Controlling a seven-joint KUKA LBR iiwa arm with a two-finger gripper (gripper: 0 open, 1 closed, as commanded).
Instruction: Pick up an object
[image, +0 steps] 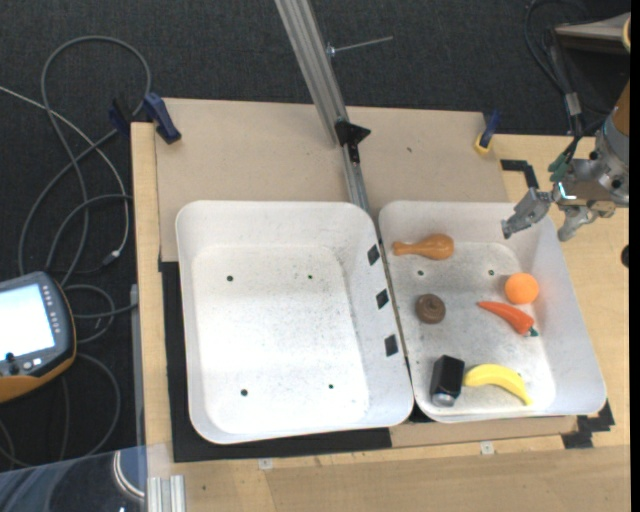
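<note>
Overhead slanted view of a bench carrying two shallow white bins side by side. The gripper (548, 218), at the end of the grey arm (612, 160) entering from 3 o'clock, is above the upper right rim of the right bin (570, 300); its two fingers (524, 213) are spread wide apart with nothing between them. Five candidate objects lie in the right bin. A tan chicken drumstick (424, 246) lies near the bin's 11 o'clock corner, on its side. A brown doughnut-shaped piece (430, 308) sits near the bin's centre, at 6 o'clock from the drumstick. An orange ball (521, 288) rests toward the right wall, at 7 o'clock from the gripper, and an orange-red carrot (509, 316) lies just beside it at its 6 o'clock, possibly touching. Along the bin's near edge a yellow banana (497, 381) lies at 5 o'clock, with a small black block (446, 379) just beside its left end. The left bin (200, 230) shows a speckled floor. A metal pole (320, 85) rises from between the bins toward 12 o'clock. A handheld control pendant (28, 335) rests off the bench at 9 o'clock, amid loose cables (75, 200).
</note>
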